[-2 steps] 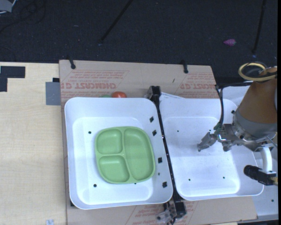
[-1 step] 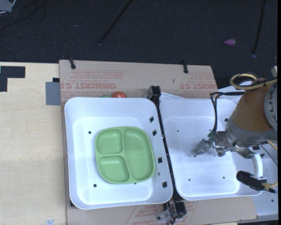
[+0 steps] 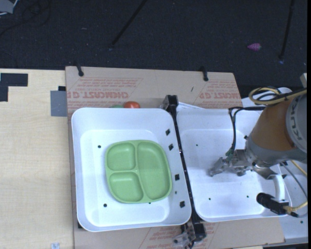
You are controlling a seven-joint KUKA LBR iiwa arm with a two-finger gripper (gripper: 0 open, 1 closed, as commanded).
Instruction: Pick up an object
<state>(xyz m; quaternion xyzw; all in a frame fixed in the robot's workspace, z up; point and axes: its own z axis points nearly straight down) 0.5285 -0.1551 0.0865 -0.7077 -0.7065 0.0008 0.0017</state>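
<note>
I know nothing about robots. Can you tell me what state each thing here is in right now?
left bin: one thing lying in it.
green plate: flat in the left bin, right way up, its three compartments bare.
right bin: being reached into.
arm: bent down into the right bin, apart from the green plate.
small orange thing: outside both bins, just behind the left bin's back rim.

A green plate [image 3: 138,171] lies in one white bin [image 3: 88,128]. The gripper [image 3: 217,168] is over the neighbouring bin [image 3: 212,123]. A red thing [image 3: 131,106] sits just beyond the plate's bin.
</note>
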